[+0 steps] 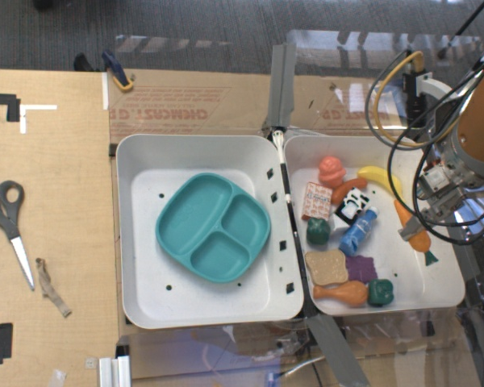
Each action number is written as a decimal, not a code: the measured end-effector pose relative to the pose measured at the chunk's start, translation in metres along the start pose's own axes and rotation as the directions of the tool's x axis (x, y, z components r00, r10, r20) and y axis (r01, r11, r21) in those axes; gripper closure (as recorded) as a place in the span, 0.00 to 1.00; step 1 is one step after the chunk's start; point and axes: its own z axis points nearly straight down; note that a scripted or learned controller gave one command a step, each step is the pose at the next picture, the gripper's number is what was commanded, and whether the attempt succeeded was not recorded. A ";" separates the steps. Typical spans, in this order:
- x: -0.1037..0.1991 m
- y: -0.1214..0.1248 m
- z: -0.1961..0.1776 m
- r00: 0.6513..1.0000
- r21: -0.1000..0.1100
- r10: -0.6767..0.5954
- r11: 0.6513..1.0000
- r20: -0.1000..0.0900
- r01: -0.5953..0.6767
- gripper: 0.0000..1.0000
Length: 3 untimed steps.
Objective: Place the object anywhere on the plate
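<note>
Fingers: I cannot tell their state; the gripper [415,230] sits low at the right bin's [448,297] far side, touching or just over the carrot [419,236].
Carrot: lies by that bin's right wall, well apart from the plate [214,228].
Handling: I judge it a light, stiff, smooth toy.
Hold: I'd pinch across its thick middle.

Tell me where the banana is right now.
The banana lies in the right bin, near its far edge, right of the pink ice-cream toy and above the blue bottle.
</note>
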 end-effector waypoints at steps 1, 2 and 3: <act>-0.017 -0.070 0.004 0.966 0.001 -0.258 0.966 -0.001 0.258 1.00; -0.077 -0.103 0.011 0.853 -0.001 -0.522 0.853 0.000 0.522 1.00; -0.134 -0.105 -0.014 0.733 -0.001 -0.680 0.733 0.001 0.680 1.00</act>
